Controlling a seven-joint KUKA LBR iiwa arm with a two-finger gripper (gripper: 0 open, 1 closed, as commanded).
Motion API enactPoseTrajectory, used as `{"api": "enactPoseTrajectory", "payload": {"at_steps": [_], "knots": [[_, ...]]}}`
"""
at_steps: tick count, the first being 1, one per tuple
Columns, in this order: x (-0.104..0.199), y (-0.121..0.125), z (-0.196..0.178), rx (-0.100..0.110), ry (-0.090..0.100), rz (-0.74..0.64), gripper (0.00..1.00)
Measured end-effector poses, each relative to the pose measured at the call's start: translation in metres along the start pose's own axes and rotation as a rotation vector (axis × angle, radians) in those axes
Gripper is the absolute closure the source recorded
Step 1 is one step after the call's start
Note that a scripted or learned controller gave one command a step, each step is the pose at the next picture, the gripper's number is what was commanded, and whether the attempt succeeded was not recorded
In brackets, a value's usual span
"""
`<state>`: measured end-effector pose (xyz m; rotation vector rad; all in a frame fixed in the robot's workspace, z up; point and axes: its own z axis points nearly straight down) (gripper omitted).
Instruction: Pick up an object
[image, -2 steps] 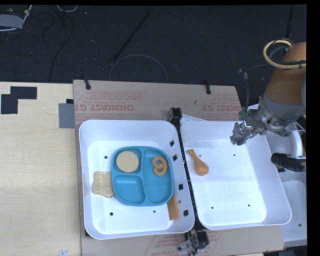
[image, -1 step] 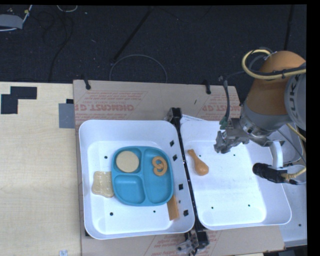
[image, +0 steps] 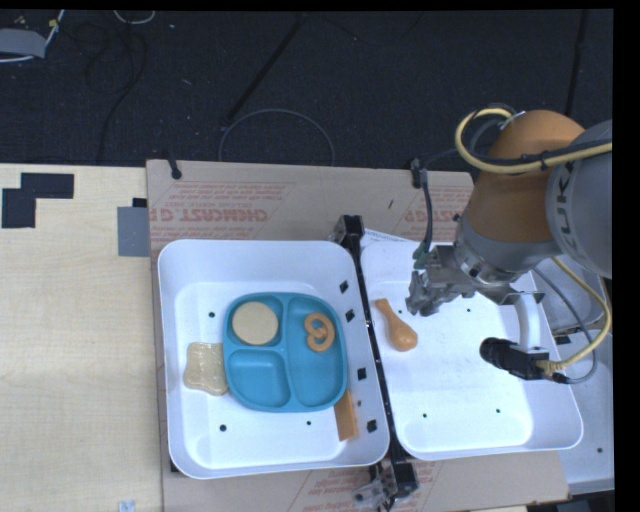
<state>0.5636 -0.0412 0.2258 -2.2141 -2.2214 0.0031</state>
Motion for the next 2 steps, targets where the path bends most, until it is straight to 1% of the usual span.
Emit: {"api": "enactPoseTrajectory", "payload": {"at_steps": [2], "knots": [[0.114, -0.033, -0.013, 0.001, 0.0, -0.002, 1.0]]}}
